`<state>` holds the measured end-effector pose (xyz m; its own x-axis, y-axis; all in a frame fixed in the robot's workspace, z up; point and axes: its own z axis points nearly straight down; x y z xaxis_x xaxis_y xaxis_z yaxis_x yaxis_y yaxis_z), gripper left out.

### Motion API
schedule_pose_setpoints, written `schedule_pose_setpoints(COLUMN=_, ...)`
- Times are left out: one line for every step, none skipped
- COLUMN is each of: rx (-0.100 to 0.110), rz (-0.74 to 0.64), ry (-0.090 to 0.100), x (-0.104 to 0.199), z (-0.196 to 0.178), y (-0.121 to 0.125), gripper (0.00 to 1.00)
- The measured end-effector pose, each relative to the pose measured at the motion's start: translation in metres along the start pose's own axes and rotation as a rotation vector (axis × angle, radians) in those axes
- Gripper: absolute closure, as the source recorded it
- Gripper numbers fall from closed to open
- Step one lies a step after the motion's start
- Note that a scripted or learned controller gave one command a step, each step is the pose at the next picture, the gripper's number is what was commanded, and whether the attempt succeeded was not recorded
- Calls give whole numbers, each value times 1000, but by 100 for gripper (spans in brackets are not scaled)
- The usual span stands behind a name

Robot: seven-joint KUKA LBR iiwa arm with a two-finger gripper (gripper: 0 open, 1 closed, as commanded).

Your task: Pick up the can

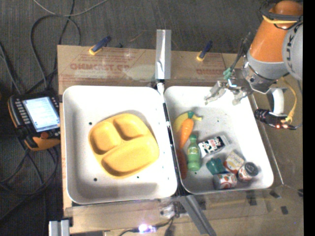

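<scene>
Two white bins (pixel 74 146) sit on a cardboard-topped bench (pixel 118 65) above grey carpet (pixel 29 43).

Grey arm (pixel 295 38) with broad orange band (pixel 273 31) above wrist; silver metal gripper (pixel 225 96), thin pale fingers, small green fitting (pixel 227 73), dark cable along wrist side.

Bright, even light from above; a slightly soft picture.

The two white bins (pixel 74 146) are lit almost to washing out, with faint shadows along their inner walls. The floor at 9 and 12 o'clock is dim and grainy. A glare spot shines at 6 o'clock on the bench edge (pixel 143 227), and the handheld screen (pixel 39 111) at 9 o'clock glows pale. Fine detail is blurred.
</scene>
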<state>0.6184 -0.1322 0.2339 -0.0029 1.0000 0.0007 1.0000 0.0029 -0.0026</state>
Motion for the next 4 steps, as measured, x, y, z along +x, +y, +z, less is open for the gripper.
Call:
schedule_pose_setpoints(rx=-9, rz=86, ry=-3, x=-39, z=143, y=-45, gripper=0)
schedule_pose_setpoints(rx=-10, rz=86, ry=-3, x=-39, z=134, y=-44, gripper=100)
schedule_pose_setpoints(rx=-10, rz=86, ry=-3, x=-39, z=134, y=-44, gripper=0)
schedule_pose_setpoints(rx=-15, rz=326, ry=-4, x=11, z=144, y=-53, gripper=0)
